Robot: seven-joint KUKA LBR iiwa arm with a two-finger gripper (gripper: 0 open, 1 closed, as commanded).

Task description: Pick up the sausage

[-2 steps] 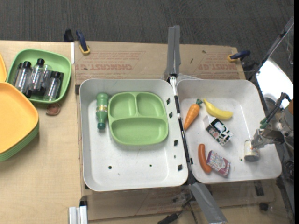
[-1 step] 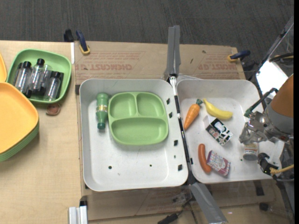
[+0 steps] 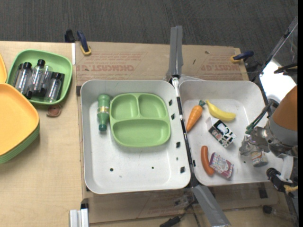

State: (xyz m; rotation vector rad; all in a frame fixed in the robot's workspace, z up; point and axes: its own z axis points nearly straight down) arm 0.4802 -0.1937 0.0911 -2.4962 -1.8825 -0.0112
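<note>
1. Sausage (image 3: 205, 160) lies in the lower left part of the right bin (image 3: 251, 88), near the bin's left wall, long axis running up and down the frame.
2. Just right of it, a pink packet (image 3: 221, 165); above, a carrot (image 3: 193, 117), a banana (image 3: 221, 111), a small black-and-white box (image 3: 222, 133).
3. My pincer (image 3: 252, 148) hangs at the bin's right side, well apart from the sausage. Spread or pressed together: cannot tell from this angle.
4. Step in hand, as I judge it: the approach, nothing grasped.
5. Next move calls for travel left across the bin, then a descent square across the sausage, clear of the packet.
</note>
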